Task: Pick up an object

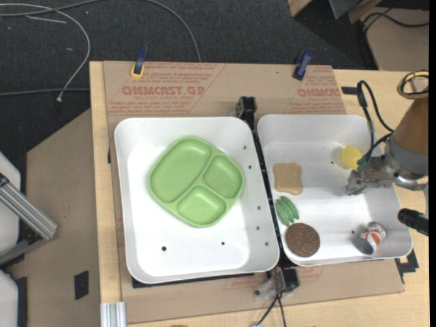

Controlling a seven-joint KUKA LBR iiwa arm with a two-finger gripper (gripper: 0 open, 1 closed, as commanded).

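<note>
The right white bin holds several small objects: a tan slice of bread, a yellow ball, a green leafy piece, a brown round disc and a small red-and-white object. My gripper reaches in from the right and hangs low over the right part of this bin. It is just below and to the right of the yellow ball, apart from the bread. Nothing shows in its grasp.
The left white bin carries a green three-compartment plate. A black divider and clamps sit between the bins. Cables run along the right bin's far right corner. The bench's cardboard top surrounds both bins.
</note>
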